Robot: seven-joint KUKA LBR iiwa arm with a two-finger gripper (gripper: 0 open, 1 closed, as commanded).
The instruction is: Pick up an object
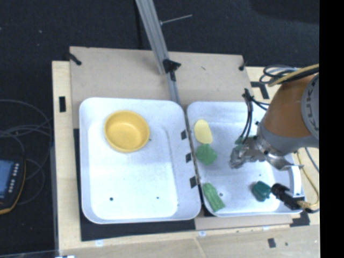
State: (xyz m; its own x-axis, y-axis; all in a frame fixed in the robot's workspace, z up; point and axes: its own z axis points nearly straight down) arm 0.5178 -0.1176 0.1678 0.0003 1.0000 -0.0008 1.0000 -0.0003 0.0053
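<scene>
The right bin (pixel 226 112) holds a pale yellow object (pixel 202 131) near its left wall, a round green object (pixel 206 155) just below it, a long green piece (pixel 213 196) at the front left corner and a dark teal object (pixel 262 190) at the front right. My gripper (pixel 240 157) hangs low over the bin's middle, right of the round green object and above-left of the teal one. Nothing shows between its fingers. The arm's orange band (pixel 287 109) rises behind it.
The left bin (pixel 134 198) carries a yellow bowl (pixel 127 130) at its back left. A grey metal rail (pixel 156 34) slants down to the divider between the bins. Cables trail by the arm at the right bin's far edge.
</scene>
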